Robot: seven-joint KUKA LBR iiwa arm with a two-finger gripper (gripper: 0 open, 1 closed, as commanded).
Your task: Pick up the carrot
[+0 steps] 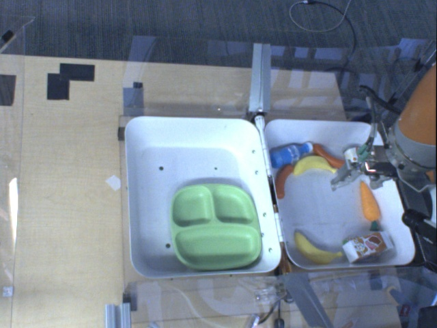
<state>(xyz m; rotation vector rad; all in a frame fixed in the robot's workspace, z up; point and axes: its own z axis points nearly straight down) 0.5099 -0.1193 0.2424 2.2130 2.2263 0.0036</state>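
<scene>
The carrot (370, 203) is a short orange cone lying in the right bin (321, 203), near its right wall and pointing up toward the gripper. My gripper (354, 170) hangs over the right bin's upper right part, just above and slightly left of the carrot's upper end. Whether it touches the carrot cannot be told from this angle. The arm's orange band (418, 118) is at the frame's right edge.
The right bin also holds a blue bottle (289, 154), a yellow fruit (313, 167) with an orange piece (329, 158) behind it, a reddish curved item (280, 180), a banana (315, 247) and a small juice carton (367, 245). A green divided plate (216, 225) lies in the left bin (157, 156).
</scene>
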